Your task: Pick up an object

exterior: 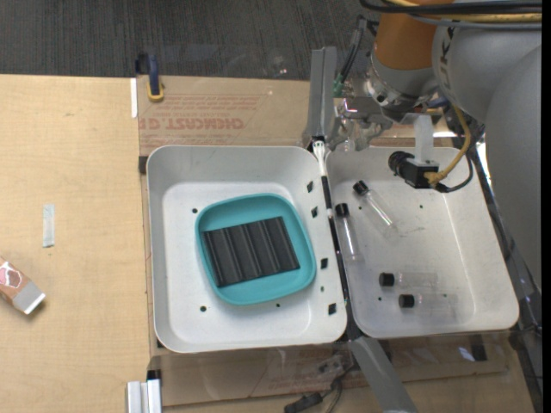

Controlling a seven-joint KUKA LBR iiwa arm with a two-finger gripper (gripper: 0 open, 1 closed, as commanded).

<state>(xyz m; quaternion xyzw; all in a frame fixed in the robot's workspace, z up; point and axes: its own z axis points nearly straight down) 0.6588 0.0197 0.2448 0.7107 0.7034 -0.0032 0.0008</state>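
Observation:
A teal tray (255,249) with a black ridged insert lies in the left white bin (172,231). In the right white bin (456,256) lie a clear tube with a black cap (373,203), a second clear tube (346,232) along the left wall, and two small black pieces (386,279) (406,300). My gripper (347,134) hangs at the far left corner of the right bin, above the rim between the two bins, under the orange-banded wrist (413,24). It is apart from every object in the bins.
A black fitting on a yellow cable (413,169) hangs from the arm over the far part of the right bin. A grey post (323,84) stands behind the bins. On the bench at left lie a small grey strip (48,226) and a red-and-white object (19,287).

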